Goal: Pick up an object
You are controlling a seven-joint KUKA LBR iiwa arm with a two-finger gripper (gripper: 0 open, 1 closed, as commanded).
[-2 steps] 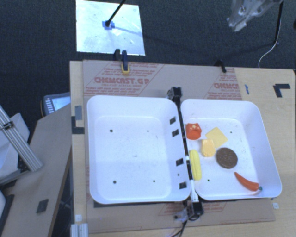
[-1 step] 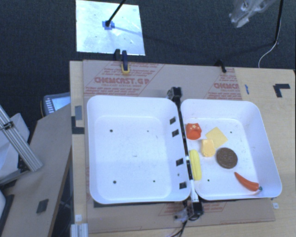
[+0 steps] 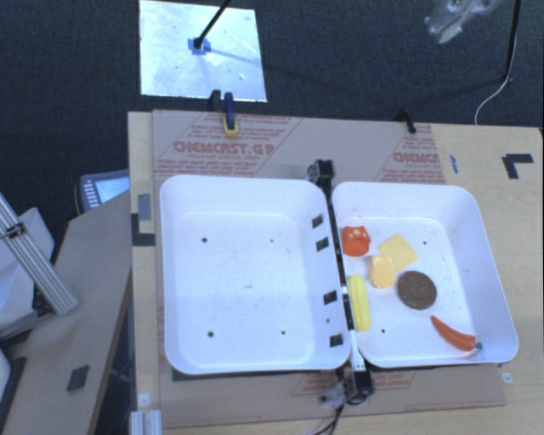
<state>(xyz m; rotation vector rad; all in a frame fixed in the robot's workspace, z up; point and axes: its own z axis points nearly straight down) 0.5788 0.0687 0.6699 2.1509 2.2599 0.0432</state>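
Claw [image 3: 455, 19] hangs blurred at the top right of the camera view, over the dark floor beyond the bench's far edge, well apart from both bins; how its jaws stand cannot be told, and nothing shows in its grip.

Below it, the right bin [image 3: 476, 221] carries every loose object, all crowded into its left and near parts. A red-orange piece [image 3: 355, 241] sits near the left wall, with a pale yellow wedge [image 3: 397, 251] just beside it toward the middle. A smaller yellow block [image 3: 382, 272] lies just nearer, touching or almost touching a round brown disc [image 3: 416, 290]. A corn cob [image 3: 359, 302] lies lengthwise close along the left wall. A red chili pepper [image 3: 453, 334] rests slantwise near the near right corner, close to the rim. The far right corner of this bin's floor is bare white.

Left bin [image 3: 170, 255] adjoins it, sharing the dividing edge, its floor showing white with small dark dots.
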